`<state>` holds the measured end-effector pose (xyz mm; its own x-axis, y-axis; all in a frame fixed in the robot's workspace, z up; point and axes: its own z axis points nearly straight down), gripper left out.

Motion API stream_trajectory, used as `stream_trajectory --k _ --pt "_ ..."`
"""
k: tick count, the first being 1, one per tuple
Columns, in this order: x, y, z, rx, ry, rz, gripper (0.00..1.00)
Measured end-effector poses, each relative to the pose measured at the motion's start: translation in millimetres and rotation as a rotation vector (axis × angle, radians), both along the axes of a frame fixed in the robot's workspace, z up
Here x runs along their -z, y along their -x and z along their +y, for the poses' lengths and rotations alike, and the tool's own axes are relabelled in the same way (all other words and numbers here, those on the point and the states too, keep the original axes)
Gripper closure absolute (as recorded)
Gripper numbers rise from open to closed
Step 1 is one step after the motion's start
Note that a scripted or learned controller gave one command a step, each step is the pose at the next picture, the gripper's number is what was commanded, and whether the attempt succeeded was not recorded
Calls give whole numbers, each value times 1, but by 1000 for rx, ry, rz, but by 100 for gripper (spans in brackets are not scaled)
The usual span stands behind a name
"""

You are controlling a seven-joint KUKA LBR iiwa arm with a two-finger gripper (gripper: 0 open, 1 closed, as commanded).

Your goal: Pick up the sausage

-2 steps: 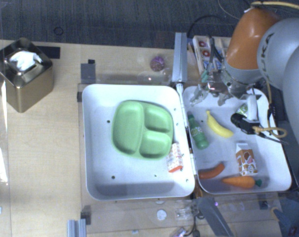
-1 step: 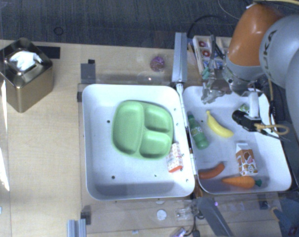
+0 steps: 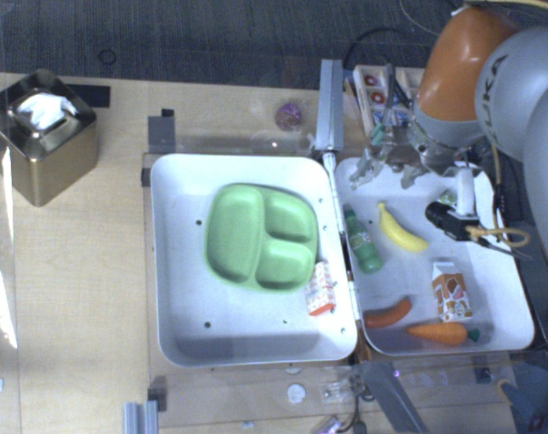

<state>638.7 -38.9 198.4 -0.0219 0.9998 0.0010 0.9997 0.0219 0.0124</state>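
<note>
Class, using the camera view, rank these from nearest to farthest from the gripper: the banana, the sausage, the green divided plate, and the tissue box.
Measured from the gripper:
1. Banana, just below it in the right bin.
2. Sausage, at that bin's near edge.
3. Green divided plate, in the left bin.
4. Tissue box, on the bench at far left.

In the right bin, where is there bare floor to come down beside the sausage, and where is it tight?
Bare floor lies mid-bin, bordered by the banana, green bottle, sausage and juice carton. It is crowded at the near wall, where the carrot lies close beside the sausage, and at the far end under the gripper.
</note>
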Motion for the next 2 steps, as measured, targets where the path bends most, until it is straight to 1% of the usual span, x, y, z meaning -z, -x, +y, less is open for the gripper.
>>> stream_trajectory --k 1,2 --pt "13 78 -27 -5 1 8 0" --pt "81 123 -45 -179 2 8 0"
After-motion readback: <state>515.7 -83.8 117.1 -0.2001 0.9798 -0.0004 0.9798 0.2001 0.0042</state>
